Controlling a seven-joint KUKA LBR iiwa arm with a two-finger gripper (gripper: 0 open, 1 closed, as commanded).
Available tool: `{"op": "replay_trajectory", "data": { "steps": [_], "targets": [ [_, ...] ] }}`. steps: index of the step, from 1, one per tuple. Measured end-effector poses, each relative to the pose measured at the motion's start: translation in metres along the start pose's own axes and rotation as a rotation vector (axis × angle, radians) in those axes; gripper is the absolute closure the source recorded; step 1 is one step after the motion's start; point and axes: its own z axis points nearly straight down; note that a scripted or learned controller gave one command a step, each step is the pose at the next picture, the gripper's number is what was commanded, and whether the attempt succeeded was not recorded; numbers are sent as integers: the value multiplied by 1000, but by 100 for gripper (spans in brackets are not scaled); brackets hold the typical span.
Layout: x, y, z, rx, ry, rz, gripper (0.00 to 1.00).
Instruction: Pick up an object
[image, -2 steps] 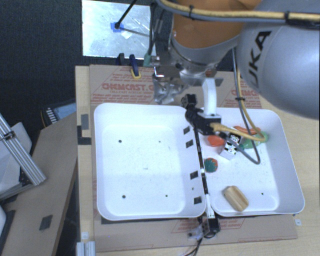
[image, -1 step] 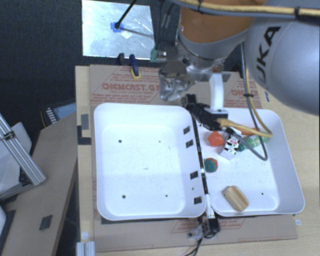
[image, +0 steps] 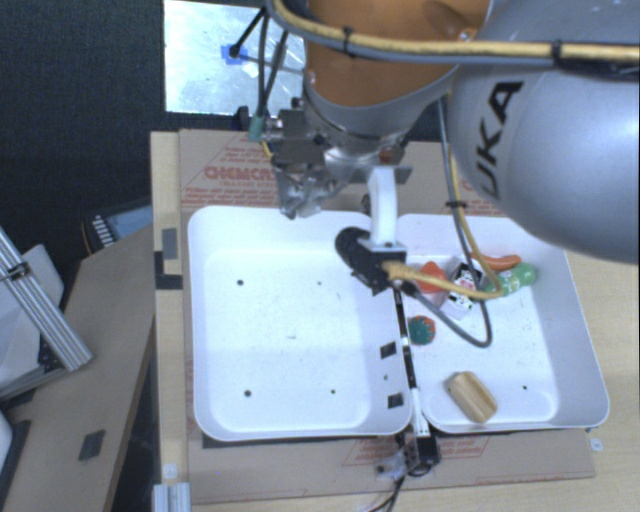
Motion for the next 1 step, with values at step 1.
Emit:
{"op": "replay_trajectory", "data": {
  "steps": [1],
  "targets": [
    [-1, 71, -37, -8, -1, 10, 100]
  ]
}}
